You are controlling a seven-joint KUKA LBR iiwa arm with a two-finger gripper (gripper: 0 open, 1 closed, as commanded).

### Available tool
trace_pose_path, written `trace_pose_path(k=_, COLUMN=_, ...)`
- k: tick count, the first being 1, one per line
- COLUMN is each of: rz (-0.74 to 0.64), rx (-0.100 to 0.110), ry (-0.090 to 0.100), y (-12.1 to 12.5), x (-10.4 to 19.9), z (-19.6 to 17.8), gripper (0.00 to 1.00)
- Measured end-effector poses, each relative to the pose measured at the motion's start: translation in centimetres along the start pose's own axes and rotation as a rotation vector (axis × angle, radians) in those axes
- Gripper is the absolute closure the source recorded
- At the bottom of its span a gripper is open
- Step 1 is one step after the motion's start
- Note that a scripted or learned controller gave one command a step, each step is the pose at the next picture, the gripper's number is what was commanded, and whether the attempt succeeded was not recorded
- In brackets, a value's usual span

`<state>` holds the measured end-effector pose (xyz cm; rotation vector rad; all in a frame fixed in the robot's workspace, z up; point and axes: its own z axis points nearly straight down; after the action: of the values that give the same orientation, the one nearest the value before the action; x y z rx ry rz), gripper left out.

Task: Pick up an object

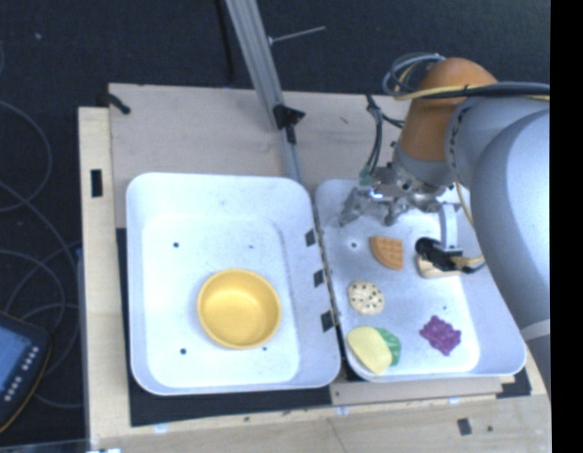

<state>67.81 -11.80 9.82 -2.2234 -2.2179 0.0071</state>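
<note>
My gripper [371,211] hangs over the back left part of the right bin [490,347], its fingers spread open with nothing between them. An orange wedge-shaped piece [388,252] lies just in front of the gripper, apart from it. Further forward lie a speckled round cookie [366,297], a yellow and green piece [373,348] at the bin's front edge, and a purple bunch of grapes [440,334]. A yellow bowl [239,308] sits in the left bin [159,206].
The grey arm with its orange band [442,111] comes in over the right bin's back right side. A slanted metal pole [258,55] stands behind the bins. A wall with black clips [320,276] separates the two bins.
</note>
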Motion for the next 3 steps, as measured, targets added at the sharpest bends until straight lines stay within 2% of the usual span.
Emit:
trace_pose_path(k=1, rz=0.0, rx=-0.008, ry=-0.001, y=0.2, x=-0.1, z=-1.5, gripper=1.0)
trace_pose_path(k=3, rz=0.001, rx=-0.012, ry=0.001, y=-0.9, x=-0.6, z=-13.3, gripper=1.0)
